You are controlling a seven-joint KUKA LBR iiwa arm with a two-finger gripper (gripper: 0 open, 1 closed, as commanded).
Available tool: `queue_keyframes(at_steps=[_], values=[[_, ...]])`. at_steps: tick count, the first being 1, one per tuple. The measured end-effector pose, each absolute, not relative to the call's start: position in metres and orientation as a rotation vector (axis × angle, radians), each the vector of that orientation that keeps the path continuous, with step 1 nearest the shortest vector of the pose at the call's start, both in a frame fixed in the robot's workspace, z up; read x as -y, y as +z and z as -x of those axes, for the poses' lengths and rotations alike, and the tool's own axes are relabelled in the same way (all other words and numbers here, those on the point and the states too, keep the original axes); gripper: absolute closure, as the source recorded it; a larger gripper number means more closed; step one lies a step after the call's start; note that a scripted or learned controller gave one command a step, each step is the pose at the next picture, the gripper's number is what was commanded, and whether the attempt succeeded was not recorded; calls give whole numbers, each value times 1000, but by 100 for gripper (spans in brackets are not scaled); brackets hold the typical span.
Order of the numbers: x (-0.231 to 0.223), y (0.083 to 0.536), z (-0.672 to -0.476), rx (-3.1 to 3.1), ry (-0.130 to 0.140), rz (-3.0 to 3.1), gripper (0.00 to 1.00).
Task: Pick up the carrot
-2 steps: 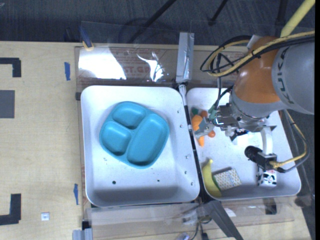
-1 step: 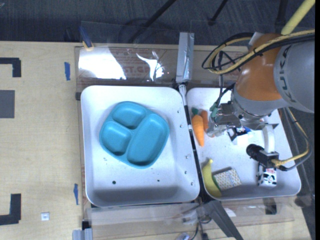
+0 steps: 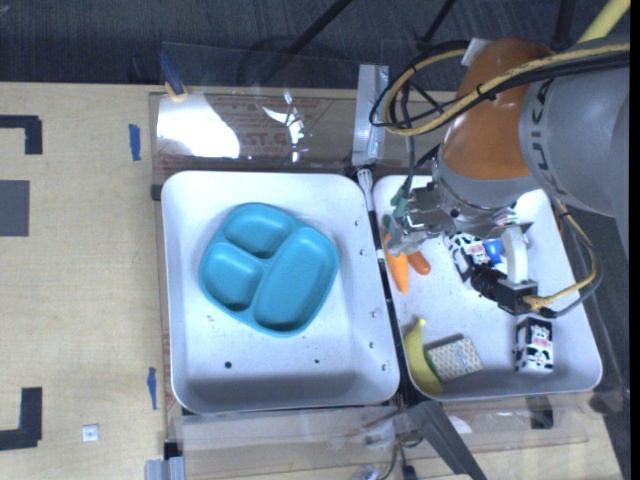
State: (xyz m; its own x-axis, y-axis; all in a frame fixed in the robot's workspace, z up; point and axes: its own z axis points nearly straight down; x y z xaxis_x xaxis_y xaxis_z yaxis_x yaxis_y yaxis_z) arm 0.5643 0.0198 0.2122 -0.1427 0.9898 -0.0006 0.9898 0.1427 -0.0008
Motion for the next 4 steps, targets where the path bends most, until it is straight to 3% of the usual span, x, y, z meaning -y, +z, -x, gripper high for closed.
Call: queue_keyframes(at_steps=[1,2,3,4], values=[[5,182,-555,2057,8,2368,100],[-12,183,-524,2244,5,2192,100],[-65,183,-622,2300,4,2139,100],[12,182,-597,1553,12,2726,100]])
